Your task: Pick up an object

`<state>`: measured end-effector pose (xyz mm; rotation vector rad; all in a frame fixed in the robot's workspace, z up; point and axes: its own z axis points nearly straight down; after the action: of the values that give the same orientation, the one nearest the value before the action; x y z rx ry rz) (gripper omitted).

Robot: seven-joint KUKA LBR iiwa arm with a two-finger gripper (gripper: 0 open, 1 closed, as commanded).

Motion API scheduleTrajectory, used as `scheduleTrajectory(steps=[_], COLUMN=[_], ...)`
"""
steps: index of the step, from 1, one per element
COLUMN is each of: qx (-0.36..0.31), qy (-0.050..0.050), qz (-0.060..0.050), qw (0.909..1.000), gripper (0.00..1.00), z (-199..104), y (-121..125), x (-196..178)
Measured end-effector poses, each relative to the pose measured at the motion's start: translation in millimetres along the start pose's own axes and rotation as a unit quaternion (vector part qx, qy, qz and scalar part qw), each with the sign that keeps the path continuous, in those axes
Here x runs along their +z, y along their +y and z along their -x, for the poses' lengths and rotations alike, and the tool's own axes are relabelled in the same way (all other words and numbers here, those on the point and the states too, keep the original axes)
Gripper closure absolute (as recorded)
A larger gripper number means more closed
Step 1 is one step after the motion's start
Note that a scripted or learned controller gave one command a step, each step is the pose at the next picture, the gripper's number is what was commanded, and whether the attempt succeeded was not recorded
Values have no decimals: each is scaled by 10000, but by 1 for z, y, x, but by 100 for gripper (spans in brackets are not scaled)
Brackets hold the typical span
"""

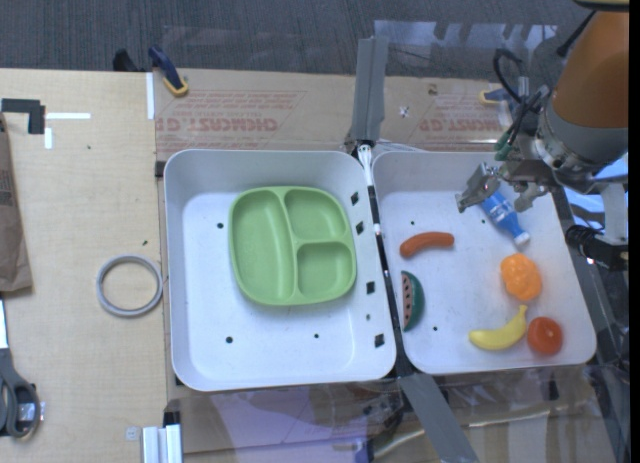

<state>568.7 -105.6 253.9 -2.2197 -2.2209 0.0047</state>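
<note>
My gripper (pixel 498 194) hangs over the back of the right bin (pixel 440 346), below the grey wrist and orange band. Its fingers (pixel 472 197) stand spread apart, so it is open. A small blue bottle (pixel 503 216) with a white cap lies tilted just beneath it, its upper end between the fingertips and its cap pointing down and to the right. I cannot tell whether the fingers touch it. Also in this bin are a red sausage (pixel 427 243), an orange fruit (pixel 521 277), a yellow banana (pixel 500 332), a red tomato (pixel 545 335) and a watermelon slice (pixel 411 299).
The left bin (pixel 190 331) holds a green divided plate (pixel 294 245). A grey ring (pixel 130 284) lies on the bench to the left. A metal divider bar (pixel 368 91) stands between the bins at the back. Cables run along the right bin's right edge.
</note>
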Motion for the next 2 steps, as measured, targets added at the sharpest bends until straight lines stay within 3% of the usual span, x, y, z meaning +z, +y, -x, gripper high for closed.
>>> scheduleTrajectory(steps=[1,2], qx=[985,799], qy=[-4,0], qz=[89,87], qw=[9951,9968], gripper=[0,0], z=[25,-5], y=[21,18], x=[155,155])
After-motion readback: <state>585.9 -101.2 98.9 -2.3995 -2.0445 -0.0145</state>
